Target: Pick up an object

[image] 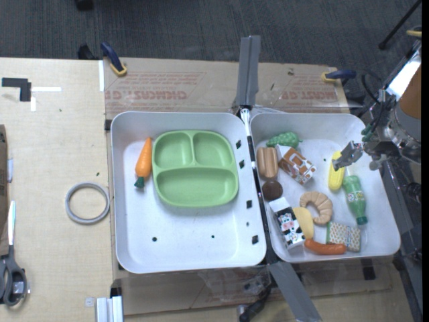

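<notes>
The gripper (348, 154) hangs over the upper right part of the right bin (385, 247), reaching in from the right edge, and whether it is spread or pressed together cannot be told; nothing can be seen pinched in it. Just below and left of it lies a yellow corn-like toy (336, 177), and beside that, slightly lower, a green bottle (354, 197) lies tilted toward the bin's right wall. Further left in the same bin sit a croissant (318, 206), a banana (304, 221) touching it, a small milk carton (288, 227), a red sausage-like piece (325, 248) along the front, and a patterned cracker (344, 236) near the front right corner. Toward the bin's back are a green leafy toy (284, 139), a hot dog (267, 162), a brown and white box (297, 166) and a dark round piece (271, 190). The left bin (181, 247) holds a green plate (196, 168) with 3 compartments and a carrot (143, 161) lying just beside the plate's left edge. On the bench to the left rest a grey ring (87, 202) and scissors (12, 274).
</notes>
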### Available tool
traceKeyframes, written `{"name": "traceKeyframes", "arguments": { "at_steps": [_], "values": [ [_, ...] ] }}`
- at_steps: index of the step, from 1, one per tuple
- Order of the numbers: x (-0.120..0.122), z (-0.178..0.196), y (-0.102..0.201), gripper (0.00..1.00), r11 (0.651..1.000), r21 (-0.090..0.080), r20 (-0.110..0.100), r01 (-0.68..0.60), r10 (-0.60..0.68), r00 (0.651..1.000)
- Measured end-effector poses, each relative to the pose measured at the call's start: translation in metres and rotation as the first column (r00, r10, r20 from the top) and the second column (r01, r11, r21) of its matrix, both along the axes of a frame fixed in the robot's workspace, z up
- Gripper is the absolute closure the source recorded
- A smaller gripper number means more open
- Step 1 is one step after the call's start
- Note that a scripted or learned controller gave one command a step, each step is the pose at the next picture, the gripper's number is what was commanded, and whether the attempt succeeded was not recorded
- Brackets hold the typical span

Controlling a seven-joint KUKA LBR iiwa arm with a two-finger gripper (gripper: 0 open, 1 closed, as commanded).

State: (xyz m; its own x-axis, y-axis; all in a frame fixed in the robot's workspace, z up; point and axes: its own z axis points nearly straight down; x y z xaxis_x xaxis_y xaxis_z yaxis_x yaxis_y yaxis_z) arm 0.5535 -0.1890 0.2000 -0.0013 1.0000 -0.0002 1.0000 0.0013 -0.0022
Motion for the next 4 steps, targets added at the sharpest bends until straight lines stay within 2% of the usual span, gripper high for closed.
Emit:
{"name": "traceKeyframes", "arguments": {
  "at_steps": [1, 2, 3, 4],
  "values": [
    [0.043, -0.108, -0.024, 0.00, 1.000, 0.010, 0.004, 0.004, -0.004, 1.000],
    [0.042, -0.098, -0.027, 1.00, 1.000, 0.003, 0.005, 0.004, -0.004, 1.000],
    [0.011, -0.108, -0.025, 1.00, 0.998, 0.000, 0.001, 0.067, -0.067, 0.998],
    [0.038, 0.032, 0.014, 1.00, 0.996, -0.001, 0.002, 0.095, -0.095, 0.996]
  ]
}}
